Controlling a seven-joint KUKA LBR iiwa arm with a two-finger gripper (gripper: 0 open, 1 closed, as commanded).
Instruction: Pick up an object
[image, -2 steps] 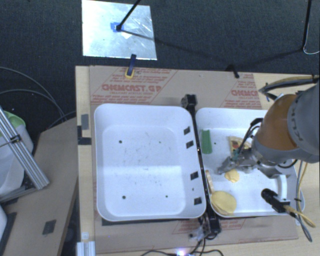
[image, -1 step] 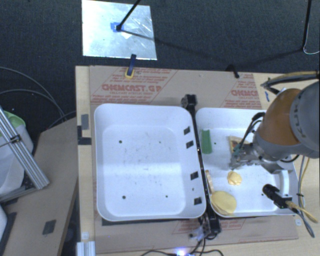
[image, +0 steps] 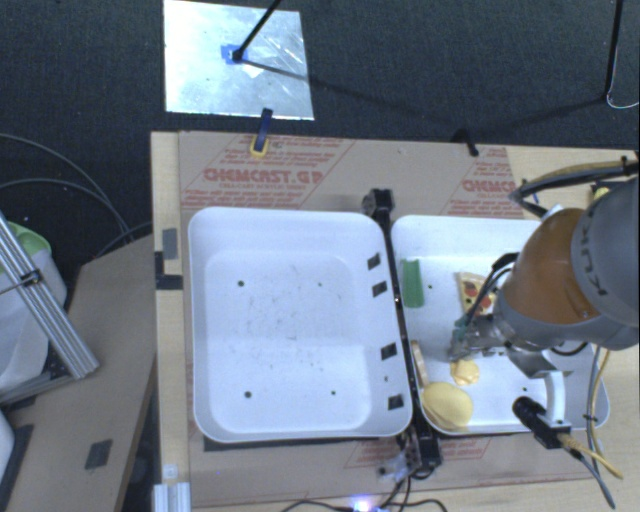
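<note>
Orange-banded arm (image: 560, 275) over right bin (image: 440, 232), pincer (image: 465, 345) partly hidden.

Robot lab, grey arm (image: 575, 270), white bins (image: 290, 225) on bench, aluminium framing (image: 45, 310)

The arm (image: 585, 270) is a thick, rounded body in smooth grey, with a broad orange band (image: 545, 270) wrapping its bulbous segment above the wrist. Below the band sits a grey collar with a paler ring. Dark cables (image: 490, 285) loop along the band's left side, and more cables arc over the top of the arm. The end effector (image: 466, 340) is a small, dark metallic assembly; its detail is too blurred to make out.
</note>
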